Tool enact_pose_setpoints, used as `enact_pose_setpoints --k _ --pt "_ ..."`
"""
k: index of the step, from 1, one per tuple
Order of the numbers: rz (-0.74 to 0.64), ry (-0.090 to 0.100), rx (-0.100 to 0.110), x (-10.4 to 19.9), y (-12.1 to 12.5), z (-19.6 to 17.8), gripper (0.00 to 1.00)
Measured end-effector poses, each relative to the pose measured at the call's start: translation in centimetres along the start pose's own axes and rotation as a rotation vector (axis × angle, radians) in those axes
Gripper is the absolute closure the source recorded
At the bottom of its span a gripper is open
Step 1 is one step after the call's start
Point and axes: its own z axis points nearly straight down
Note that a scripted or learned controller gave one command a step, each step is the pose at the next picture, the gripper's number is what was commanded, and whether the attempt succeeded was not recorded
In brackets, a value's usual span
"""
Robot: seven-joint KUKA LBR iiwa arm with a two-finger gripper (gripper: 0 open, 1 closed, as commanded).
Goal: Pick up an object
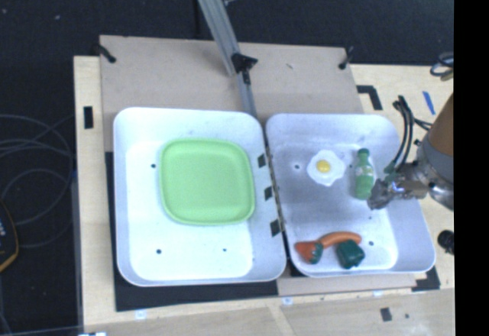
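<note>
1. Where the right bin [405, 250] holds its objects, a green bottle [362, 173] sits in the upper right part of the floor, its cap toward the far wall and its body running toward the near side.
2. Just right of the bottle's lower end is the gripper [380, 195], at the bottle's edge and possibly touching it; whether the fingers are spread or closed cannot be told from this slanted view, and nothing is clearly seen between them.
3. Left of the bottle, near it but apart, lies a toy fried egg [325, 168], white with a yellow yolk.
4. Toward the near wall of the same bin lies an orange carrot-like piece [339, 238], with a red-orange piece [309, 251] at its left end and a dark green block [351, 253] just below its right end.
5. Behind the gripper the arm [439, 151] reaches in from the right, with dark cables arching above its wrist.
6. Beside it, the left bin [137, 250] carries a light green square plate [206, 181], lying flat in the upper middle.
7. Both bins sit side by side on the desk [306, 75], and a grey metal pole [214, 10] slants over the far side toward the seam between them.
</note>
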Motion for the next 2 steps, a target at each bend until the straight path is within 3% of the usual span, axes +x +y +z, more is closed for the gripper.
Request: enact_pose_setpoints --k 2 --pt "-0.005 0.001 -0.001 8.7 4.9 -2.0 1.0"
